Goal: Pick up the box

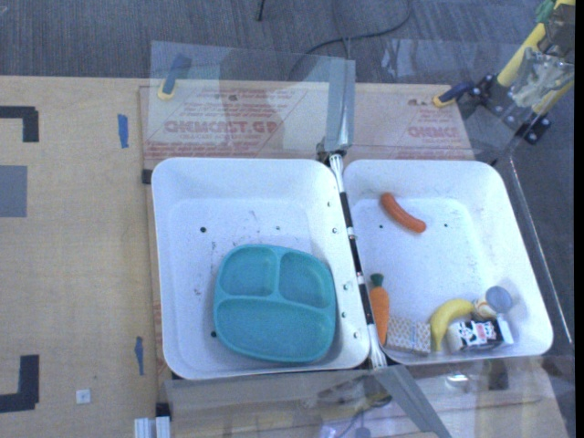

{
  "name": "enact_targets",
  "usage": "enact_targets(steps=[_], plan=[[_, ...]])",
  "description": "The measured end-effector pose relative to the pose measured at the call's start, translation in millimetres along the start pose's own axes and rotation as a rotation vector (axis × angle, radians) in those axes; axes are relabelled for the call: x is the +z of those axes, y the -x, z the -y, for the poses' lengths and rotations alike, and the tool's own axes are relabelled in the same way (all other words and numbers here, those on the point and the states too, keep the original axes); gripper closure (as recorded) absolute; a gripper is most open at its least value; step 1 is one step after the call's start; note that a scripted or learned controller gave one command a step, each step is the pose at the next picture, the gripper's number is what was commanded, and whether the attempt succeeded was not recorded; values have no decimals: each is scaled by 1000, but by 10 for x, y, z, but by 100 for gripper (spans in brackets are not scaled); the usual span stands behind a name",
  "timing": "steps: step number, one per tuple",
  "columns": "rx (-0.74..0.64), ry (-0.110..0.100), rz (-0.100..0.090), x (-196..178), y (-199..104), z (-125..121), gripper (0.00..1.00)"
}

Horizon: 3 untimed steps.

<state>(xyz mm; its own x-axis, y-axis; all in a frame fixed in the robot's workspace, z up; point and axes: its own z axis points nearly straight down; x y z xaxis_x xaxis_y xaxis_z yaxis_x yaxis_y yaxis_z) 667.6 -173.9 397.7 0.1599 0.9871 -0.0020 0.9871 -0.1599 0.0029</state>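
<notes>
The box is lying at five o'clock, light and stiff; grip its long sides. Tool's state: cannot tell.

The plate lies in the left bin, left of the carrot. In the right bin, the hot dog lies behind the carrot. The cracker packet, banana and box sit to the carrot's right, close together.
</notes>
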Motion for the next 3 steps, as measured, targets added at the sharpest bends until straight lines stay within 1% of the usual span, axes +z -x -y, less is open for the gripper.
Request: enact_targets(steps=[1, 2, 3], plan=[[97, 0, -1, -189, -794, 128, 100], [174, 0, -2, -384, -1720, 283, 100], [179, -5, -1, 276, -2521, 424, 100]])
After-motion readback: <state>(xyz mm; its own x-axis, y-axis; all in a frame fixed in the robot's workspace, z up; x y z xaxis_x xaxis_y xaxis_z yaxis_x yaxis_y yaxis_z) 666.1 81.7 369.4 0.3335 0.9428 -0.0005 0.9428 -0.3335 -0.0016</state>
